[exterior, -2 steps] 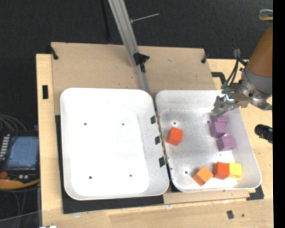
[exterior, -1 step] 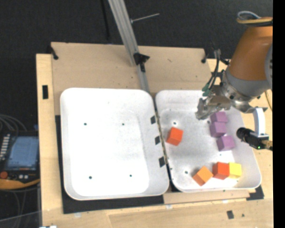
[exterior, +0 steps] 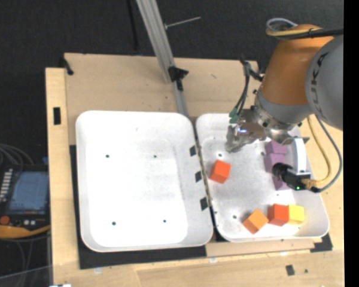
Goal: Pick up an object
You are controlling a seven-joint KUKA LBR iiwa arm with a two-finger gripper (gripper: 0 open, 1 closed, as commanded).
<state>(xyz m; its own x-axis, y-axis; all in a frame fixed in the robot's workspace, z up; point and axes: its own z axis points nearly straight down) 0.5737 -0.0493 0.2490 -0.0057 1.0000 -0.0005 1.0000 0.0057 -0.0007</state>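
Note:
My gripper [exterior: 235, 141] hangs over the upper left part of the right bin [exterior: 224, 226], under the orange-banded wrist. An orange cube [exterior: 220, 171] lies on the bin floor just below and left of the gripper, apart from it. Along the bin's front edge sit another orange block [exterior: 256, 220], a red-orange cube [exterior: 278, 214] and a yellow cube [exterior: 296, 213] close together. A purple block [exterior: 277, 154] lies at the right side, partly hidden by the arm's hardware.
The left bin [exterior: 134, 178] stands beside the right one, with a black divider strip between them. A grey metal pole [exterior: 158, 37] slants up from the back of the bench. Cables hang along the arm at the right.

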